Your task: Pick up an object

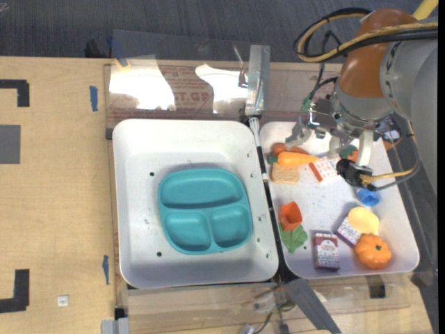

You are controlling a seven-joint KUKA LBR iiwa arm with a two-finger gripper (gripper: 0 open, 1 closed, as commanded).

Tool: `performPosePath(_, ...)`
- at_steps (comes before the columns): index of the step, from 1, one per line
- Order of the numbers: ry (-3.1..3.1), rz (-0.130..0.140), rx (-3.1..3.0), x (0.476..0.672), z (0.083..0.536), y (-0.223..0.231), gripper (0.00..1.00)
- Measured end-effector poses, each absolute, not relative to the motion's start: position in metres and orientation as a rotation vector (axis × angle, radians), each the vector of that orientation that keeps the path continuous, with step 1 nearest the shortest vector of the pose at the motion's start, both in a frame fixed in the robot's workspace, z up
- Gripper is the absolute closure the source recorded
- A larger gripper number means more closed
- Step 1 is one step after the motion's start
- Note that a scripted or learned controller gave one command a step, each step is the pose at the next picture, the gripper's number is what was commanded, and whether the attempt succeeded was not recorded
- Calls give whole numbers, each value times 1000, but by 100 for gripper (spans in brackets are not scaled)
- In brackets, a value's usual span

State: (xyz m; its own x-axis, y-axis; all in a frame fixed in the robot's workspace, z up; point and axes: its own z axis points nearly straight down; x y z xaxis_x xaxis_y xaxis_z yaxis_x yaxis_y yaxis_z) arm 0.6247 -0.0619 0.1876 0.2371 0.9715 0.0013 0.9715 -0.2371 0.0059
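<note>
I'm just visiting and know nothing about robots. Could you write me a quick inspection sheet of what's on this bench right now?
Surface: wooden bench bearing two white bins, left bin and right bin.
Job's things: right bin holds a carrot, pumpkin, lemon, small purple box, orange pepper, bread slice, blue cap.
Clutter: teal divided tray in the left bin.
Grippers: gripper hangs over the right bin's far end, near the carrot; nothing seen between its fingers.
Cables: black and yellow cables loop above the wrist.
Surroundings: dark carpet; blue tape on the bench.
</note>
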Motion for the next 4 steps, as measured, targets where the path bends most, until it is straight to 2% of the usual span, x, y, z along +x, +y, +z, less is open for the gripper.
performPosePath(1, 1990, 23, 2416, 622, 107, -89, 0)
performPosePath(2, 1992, 20, 2418, 621, 105, -89, 0)
performPosePath(3, 1994, 24, 2416, 622, 117, -88, 100)
performPosePath(4, 1994, 21, 2417, 622, 115, -88, 0)
